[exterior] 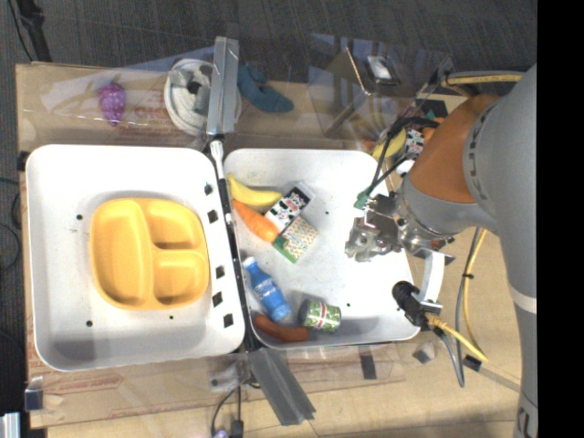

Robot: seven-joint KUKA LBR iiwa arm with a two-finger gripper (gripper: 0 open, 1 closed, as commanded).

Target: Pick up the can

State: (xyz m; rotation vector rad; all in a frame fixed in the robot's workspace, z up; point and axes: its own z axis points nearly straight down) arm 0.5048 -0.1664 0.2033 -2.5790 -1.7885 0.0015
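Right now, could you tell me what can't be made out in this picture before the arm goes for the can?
- The hand: its fingers blur into a grey mass from above, so its state is unreadable.
- Can: lies on its side by the right bin's near wall; label too small to read.
- Brown item: partly hidden by the blue bottle and can.

A dark carpeted floor (274, 7) is being shown beyond the far edge of the wooden bench (119, 400), so everything's basically being framed around that bench. Clear plastic sheeting (82, 99) is being draped along the bench's far side. Soft glare is being thrown back off that sheeting, nothing harsh.
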